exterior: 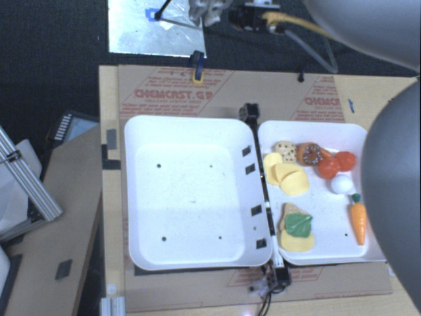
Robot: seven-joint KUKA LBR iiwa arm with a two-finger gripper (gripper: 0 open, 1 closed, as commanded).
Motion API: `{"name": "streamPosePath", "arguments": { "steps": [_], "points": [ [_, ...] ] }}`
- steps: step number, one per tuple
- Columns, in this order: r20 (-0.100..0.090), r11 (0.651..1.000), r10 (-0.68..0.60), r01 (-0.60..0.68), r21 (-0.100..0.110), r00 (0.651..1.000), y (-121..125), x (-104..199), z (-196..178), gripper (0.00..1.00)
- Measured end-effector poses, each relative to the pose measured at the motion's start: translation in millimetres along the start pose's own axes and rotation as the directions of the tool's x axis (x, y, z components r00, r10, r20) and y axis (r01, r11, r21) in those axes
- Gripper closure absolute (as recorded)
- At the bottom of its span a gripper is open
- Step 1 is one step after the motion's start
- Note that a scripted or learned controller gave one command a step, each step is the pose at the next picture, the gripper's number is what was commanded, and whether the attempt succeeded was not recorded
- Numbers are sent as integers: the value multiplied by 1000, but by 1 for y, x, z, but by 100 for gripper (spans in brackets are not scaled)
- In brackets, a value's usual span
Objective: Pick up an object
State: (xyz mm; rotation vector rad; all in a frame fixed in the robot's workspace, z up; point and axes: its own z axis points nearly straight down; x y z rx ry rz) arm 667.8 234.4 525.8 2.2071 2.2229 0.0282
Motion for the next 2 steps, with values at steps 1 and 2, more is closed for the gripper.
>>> {"name": "streamPosePath", "arguments": {
  "steps": [1, 2],
  "points": [
    [6, 1000, 7, -7, 15, 1000, 1, -12, -11, 100],
    [7, 1000, 9, -9, 18, 1000, 1, -56, -10, 100]
  ]
}}
